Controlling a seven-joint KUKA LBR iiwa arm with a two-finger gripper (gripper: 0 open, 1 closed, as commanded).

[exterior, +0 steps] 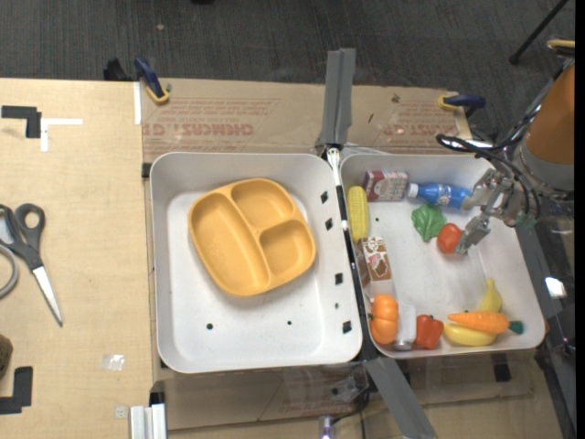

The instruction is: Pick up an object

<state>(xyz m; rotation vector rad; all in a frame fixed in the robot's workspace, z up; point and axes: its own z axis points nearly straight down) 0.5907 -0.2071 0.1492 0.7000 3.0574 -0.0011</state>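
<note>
My gripper hangs over the upper right part of the right bin, its tip right beside a small red fruit; whether it touches the fruit is unclear. A green leafy toy lies just left of that fruit. Along the bin's back wall are a blue bottle and a small carton. A corn cob and a brown packet lie by the left wall. At the front are an orange pumpkin, a red item, a banana and a carrot.
The left bin holds a yellow divided plate. Scissors lie on the wooden bench at far left. Blue clamps pin the cardboard behind the bins. A grey strap runs between the two bins.
</note>
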